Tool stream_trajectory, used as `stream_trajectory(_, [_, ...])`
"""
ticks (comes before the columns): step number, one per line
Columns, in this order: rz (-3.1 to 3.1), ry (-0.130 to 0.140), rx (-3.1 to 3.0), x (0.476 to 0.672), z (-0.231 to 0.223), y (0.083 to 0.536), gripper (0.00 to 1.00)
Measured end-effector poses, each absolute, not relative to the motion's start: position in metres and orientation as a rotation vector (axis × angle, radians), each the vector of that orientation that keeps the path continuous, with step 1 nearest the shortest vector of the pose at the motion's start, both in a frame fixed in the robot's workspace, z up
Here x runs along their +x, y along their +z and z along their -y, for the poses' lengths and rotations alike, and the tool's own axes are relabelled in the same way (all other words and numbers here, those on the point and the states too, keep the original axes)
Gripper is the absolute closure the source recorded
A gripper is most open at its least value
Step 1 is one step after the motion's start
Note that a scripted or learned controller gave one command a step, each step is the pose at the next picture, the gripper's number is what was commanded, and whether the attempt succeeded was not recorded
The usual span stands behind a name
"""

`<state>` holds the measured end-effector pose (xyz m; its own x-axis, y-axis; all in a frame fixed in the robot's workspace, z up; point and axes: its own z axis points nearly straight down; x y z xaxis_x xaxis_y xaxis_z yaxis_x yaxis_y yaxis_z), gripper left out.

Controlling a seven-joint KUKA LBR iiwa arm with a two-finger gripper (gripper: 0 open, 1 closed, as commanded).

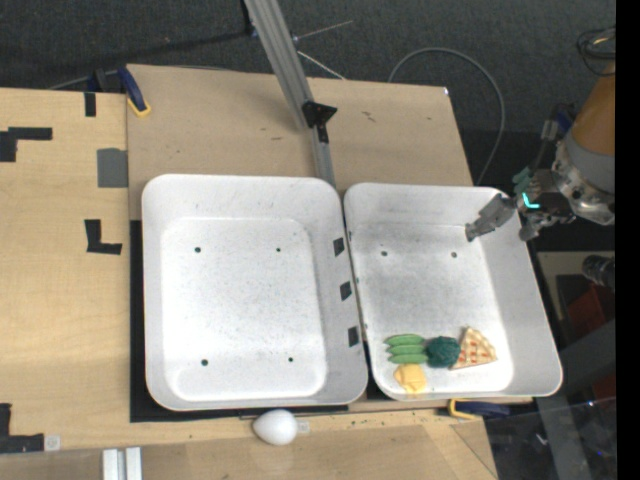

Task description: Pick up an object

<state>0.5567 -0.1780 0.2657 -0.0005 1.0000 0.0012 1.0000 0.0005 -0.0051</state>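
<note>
The tool (508,218) hangs over the right bin's (430,268) far right rim, fingers spread and empty. The toy food cluster (440,350) lies at the bin's near edge, well apart, toward the camera and slightly left of it.

A wooden bench (250,128) bears two white bins (240,288) (side by side) and a white egg (275,427).

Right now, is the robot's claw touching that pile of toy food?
Apart. The camera view shows the gripper at the right bin's far edge, the toy food at its near edge.
</note>
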Motion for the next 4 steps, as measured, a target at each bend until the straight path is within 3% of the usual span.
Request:
stream_trajectory(1, [2.223, 0.002, -2.219, 0.557, 0.178, 0.268, 0.0])
stream_trajectory(4, [2.219, 0.007, -2.215, 0.546, 0.166, 0.117, 0.0])
